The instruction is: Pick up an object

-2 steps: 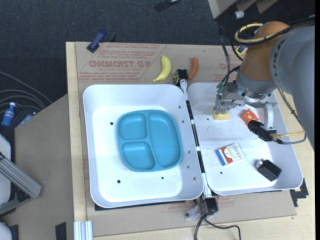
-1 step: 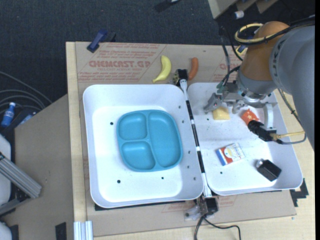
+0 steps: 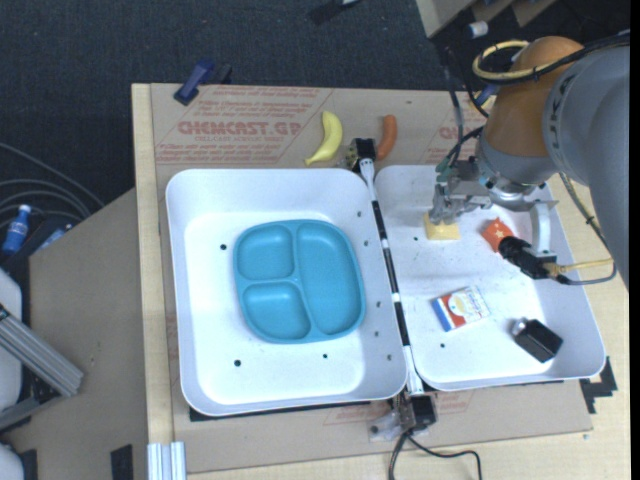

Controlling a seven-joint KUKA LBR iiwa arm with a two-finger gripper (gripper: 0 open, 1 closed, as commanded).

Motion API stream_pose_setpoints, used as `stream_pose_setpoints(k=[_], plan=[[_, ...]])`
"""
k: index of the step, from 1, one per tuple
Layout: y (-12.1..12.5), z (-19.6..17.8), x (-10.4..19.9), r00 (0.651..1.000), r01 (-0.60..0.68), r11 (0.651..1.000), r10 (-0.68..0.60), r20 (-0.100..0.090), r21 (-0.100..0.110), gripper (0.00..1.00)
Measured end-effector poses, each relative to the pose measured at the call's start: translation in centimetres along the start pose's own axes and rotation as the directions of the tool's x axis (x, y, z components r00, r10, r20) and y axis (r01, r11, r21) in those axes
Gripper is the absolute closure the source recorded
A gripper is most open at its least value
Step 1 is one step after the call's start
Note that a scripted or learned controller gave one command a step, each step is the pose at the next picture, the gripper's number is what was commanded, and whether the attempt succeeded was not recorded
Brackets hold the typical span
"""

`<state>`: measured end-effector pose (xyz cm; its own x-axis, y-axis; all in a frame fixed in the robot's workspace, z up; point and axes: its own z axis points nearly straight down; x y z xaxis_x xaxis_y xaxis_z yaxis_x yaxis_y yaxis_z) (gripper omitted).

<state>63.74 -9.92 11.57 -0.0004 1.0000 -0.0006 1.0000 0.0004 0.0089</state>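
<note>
My claw (image 3: 447,208), its grip unclear, sits over the small pale-yellow foam-like block (image 3: 442,230) upper right; probably light, squashy, best pinched across its flat sides.

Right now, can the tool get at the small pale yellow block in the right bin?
Probably yes. The tool sits directly above the small pale yellow block in the right white bin, with nothing lying between them. The orange object and the black object lie off to the side.
</note>
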Motion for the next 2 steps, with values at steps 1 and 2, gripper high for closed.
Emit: stream_pose_setpoints(k=[1,2], plan=[[0.0,0.0,0.0,1.0,0.0,1.0,0.0,0.0,0.0,0.0],[2.9,3.1,0.1,1.0,0.001,1.0,-0.001,0.0,0.008,0.0]])
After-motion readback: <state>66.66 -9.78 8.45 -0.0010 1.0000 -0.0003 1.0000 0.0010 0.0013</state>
